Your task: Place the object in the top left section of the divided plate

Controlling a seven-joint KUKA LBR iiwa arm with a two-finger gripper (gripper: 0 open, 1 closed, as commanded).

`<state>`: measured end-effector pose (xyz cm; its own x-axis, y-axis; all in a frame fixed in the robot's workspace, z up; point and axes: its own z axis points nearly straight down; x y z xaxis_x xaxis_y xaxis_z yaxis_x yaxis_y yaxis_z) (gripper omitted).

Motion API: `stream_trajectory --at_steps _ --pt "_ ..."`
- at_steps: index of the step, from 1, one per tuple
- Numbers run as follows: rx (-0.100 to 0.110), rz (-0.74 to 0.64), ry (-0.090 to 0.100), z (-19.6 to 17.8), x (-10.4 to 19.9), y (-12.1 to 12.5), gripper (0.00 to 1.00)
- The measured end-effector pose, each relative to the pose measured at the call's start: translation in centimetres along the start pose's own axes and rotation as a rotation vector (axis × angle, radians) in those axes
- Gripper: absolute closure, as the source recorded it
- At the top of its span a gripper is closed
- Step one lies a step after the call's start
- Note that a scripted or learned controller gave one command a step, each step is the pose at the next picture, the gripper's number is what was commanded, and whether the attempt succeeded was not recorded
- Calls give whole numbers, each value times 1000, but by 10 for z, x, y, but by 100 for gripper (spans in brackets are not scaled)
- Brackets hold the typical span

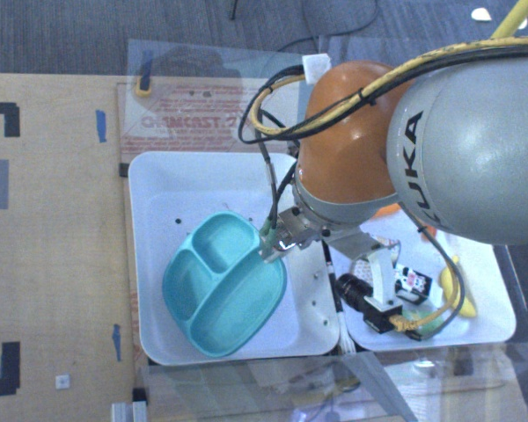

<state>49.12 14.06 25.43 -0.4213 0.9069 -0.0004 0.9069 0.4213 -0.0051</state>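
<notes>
Whether the jaws are apart or together I cannot tell, because the wrist hides them from above. The gripper [277, 243] is at the middle of the frame, low over the right rim of the plate [213, 301], about where its upper small section meets the large one. A small green bit [267, 232] shows at the gripper tip, just at that rim (if it is the object or a part of the robot, I cannot say). The plate is teal, with two small sections toward the upper left and one large section toward the lower right. It lies turned at a slant in the left bin [158, 192], in the lower half of that bin. The arm [458, 148] covers most of the right bin [502, 323]. At the lower right a yellow thing [465, 295] lies in this bin, and an orange thing [389, 208] shows just under the arm.
</notes>
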Motion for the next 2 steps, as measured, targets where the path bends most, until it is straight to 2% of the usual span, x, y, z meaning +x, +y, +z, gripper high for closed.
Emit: stream_trajectory --at_steps 1,2 --pt "-5 -107 0 29 0 -7 100" --pt "7 69 -18 63 17 1 100"
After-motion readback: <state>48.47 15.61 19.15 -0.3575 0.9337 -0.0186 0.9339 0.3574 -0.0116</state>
